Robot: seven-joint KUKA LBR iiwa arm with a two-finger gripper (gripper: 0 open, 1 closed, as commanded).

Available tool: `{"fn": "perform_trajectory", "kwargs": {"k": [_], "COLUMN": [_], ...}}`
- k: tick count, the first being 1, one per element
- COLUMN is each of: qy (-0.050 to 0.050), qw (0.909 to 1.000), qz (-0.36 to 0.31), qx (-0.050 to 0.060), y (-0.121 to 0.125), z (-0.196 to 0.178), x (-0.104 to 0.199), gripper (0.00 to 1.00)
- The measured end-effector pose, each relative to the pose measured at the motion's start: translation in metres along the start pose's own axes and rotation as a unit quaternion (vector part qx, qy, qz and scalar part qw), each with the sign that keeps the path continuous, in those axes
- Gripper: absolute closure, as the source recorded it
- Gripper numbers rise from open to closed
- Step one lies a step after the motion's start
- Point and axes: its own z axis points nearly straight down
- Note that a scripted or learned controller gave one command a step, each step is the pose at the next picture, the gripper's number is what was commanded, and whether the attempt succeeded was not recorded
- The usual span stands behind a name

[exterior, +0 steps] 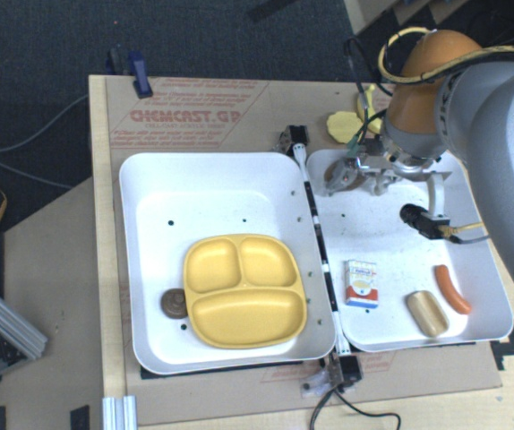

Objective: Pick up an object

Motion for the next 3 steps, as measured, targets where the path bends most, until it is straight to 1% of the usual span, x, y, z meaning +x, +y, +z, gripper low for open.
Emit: {"fn": "perform_trajectory", "kwargs": {"k": [1, 2, 3], "qy": [-0.001, 0.000, -0.002], "qw": [1.0000, 1.0000, 1.0000], "qz": [0.001, 0.000, 0.003], "qx": [-0.002, -0.001, -0.003], "y": [0.000, 0.000, 0.000], "z": [0.000, 0.000, 0.000], "x": [-0.014, -0.003, -0.066], "gripper": [0.00, 0.00, 0.00]}}
